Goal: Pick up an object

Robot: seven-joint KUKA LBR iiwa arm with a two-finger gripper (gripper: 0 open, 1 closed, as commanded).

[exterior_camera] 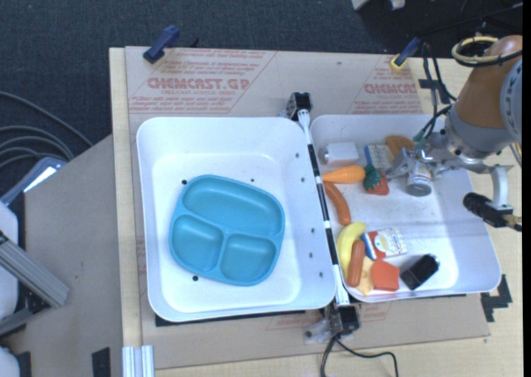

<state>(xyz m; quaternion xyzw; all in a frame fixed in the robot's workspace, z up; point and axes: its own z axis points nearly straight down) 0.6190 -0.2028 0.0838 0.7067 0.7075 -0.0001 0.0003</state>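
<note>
The grey arm's pincer (417, 178) is lowered into the right white plastic bin (465, 276), near a plastic orange carrot (343, 174). Whether it is clenched or released cannot be told. A sectioned blue plastic plate (226, 230) is seen lying in the left white bin (158, 201).

My arm (489, 101) runs off the picture's right edge, so its upper part is cut away. My jaws (412, 169) are too small and cluttered to read, over the right bin (465, 284) near its far edge. The items heaped at that bin's near left corner overlap, hiding each other's outlines.
</note>
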